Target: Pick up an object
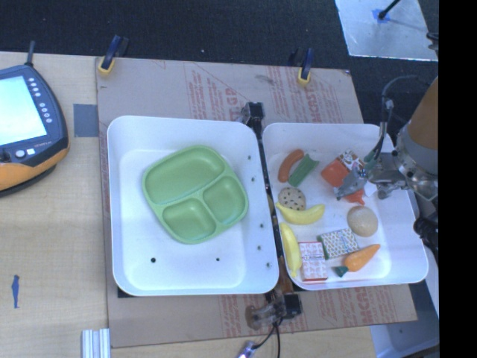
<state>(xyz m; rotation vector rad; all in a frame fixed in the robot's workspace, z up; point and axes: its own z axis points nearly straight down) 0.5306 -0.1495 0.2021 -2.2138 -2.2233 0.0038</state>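
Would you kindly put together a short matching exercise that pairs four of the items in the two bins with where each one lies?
Items:
1. green divided plate
2. carrot
3. cookie
4. hot dog

Places:
A. near corner of the right bin, on the arm's side
B. just above the upper banana
C. middle of the left bin
D. far part of the right bin, close to the divider

Pairs: 1-C, 2-A, 3-B, 4-D

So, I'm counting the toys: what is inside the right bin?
The right bin holds two bananas, a cookie, a carrot, an egg, small boxes and a sausage. The tool covers part of a red block.
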